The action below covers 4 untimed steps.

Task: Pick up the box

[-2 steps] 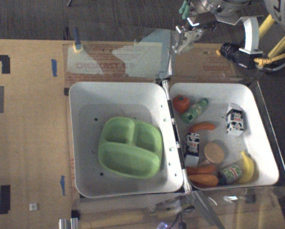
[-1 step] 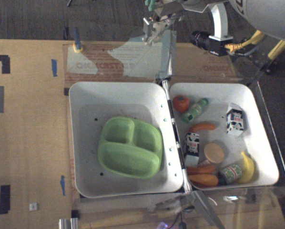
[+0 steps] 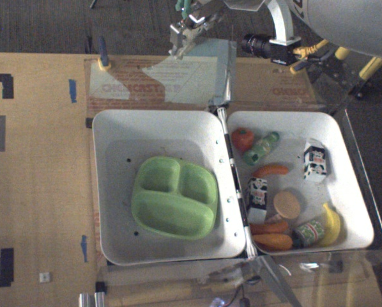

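Two small white boxes with black cow-like patches lie in the right bin (image 3: 351,171). One box (image 3: 315,160) sits near the bin's right wall. The other box (image 3: 257,192) lies close to the divider between the bins. My gripper (image 3: 186,36) hangs high above the bench, beyond the far edge of the left bin (image 3: 114,171), well away from both boxes. Its fingers look open with nothing between them.
The right bin also holds a red tomato (image 3: 243,138), a green bottle (image 3: 262,147), orange carrots (image 3: 271,234), a tan round lid (image 3: 286,204), a banana (image 3: 332,224) and a small can (image 3: 309,232). A green divided tray (image 3: 175,197) lies in the left bin.
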Available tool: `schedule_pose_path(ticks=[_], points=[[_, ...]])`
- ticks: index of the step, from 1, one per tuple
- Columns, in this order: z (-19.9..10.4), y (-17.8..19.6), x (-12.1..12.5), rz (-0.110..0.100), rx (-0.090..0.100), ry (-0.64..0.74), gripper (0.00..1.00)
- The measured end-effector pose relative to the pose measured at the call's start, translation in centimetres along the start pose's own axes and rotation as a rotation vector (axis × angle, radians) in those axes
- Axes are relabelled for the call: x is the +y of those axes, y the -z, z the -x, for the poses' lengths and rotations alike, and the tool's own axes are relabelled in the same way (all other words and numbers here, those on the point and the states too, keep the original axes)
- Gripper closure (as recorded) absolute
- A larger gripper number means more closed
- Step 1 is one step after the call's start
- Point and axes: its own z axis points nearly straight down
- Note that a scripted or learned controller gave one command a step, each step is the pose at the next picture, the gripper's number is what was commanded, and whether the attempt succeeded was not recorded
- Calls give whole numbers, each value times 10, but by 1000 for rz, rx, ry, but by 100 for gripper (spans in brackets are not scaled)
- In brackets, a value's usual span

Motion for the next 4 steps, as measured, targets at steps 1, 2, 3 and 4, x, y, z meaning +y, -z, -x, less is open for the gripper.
schedule_pose_path(ticks=[1,2,3,4], points=[[47,0,-43,-6,2,-184,100],[37,-80,-82,-7,2,-373,100],[-9,-48,-20,-4,2,-349,100],[-14,-27,11,-2,0,-259,100]])
